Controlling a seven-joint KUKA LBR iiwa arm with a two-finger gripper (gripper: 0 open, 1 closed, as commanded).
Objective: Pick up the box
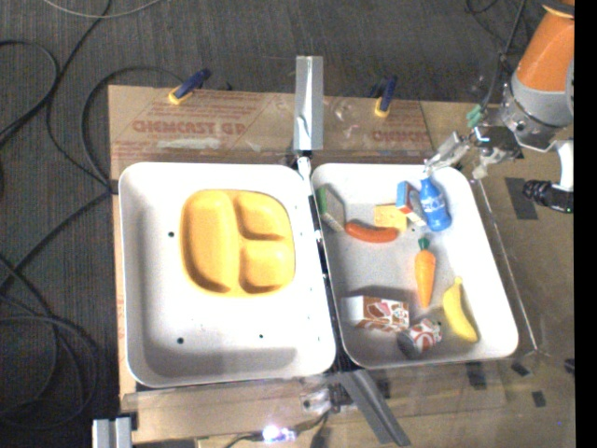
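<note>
Box [383,312], patterned red and white, is seen lying flat near the front of the right bin [494,278], beside a banana [459,314] and below a carrot [424,276]. The gripper [459,157] is held over the bin's far right corner, well apart from the box; whether its fingers are spread cannot be told. A yellow tray [239,241] is set in the left bin [149,343]

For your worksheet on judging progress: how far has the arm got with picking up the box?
Done: nothing yet; the box lies in the right bin, near its front edge beside the carrot. In hand: the gripper is above the bin's far right corner, away from the box. Left: reaching, grasping, lifting.
</note>
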